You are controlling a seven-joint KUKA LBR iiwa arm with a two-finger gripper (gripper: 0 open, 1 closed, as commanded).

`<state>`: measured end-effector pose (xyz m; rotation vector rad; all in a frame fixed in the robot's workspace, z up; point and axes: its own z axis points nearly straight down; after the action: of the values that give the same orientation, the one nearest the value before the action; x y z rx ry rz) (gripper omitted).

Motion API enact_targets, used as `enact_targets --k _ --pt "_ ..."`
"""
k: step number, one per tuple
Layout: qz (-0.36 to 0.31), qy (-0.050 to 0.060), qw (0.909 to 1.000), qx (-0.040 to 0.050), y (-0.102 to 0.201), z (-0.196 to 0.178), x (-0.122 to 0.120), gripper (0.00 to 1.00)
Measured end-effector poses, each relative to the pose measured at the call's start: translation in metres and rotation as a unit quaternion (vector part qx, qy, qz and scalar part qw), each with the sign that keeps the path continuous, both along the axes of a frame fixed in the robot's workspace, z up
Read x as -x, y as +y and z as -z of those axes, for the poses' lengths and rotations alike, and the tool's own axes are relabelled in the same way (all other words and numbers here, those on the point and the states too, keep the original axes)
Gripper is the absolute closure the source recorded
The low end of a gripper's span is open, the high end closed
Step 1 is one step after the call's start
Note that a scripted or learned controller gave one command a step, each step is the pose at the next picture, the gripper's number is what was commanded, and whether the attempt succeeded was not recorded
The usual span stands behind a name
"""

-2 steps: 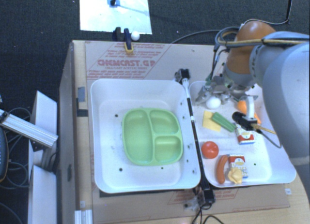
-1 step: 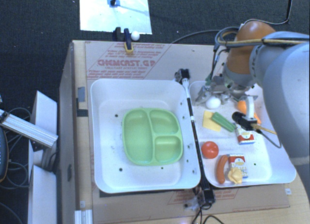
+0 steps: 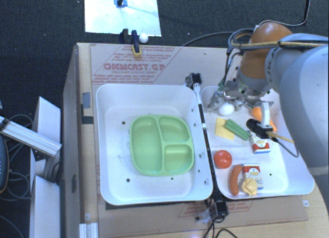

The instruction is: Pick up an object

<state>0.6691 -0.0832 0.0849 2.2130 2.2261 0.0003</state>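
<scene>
Two white bins are seen side by side on the tabletop (image 3: pixel 85 180).
A green tray (image 3: pixel 161 145) is laid in the left bin (image 3: pixel 115 185). In the right bin (image 3: pixel 295 178) the pincer (image 3: pixel 227 98) is lowered just above a white egg (image 3: pixel 226 109); its grip cannot be told. Nearby are found a yellow wedge (image 3: pixel 223 129), a green stick (image 3: pixel 238 129), a red tomato (image 3: pixel 222 159) and a sausage (image 3: pixel 235 179).

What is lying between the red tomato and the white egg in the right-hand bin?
In the camera view, a yellow cheese wedge lies between the tomato and the egg, with a green stick beside it.
</scene>
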Motion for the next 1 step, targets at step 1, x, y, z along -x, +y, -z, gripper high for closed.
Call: enact_targets --k 1 --pt "0.000 0.000 1.0000 0.0000 0.0000 0.0000 0.0000 0.00"
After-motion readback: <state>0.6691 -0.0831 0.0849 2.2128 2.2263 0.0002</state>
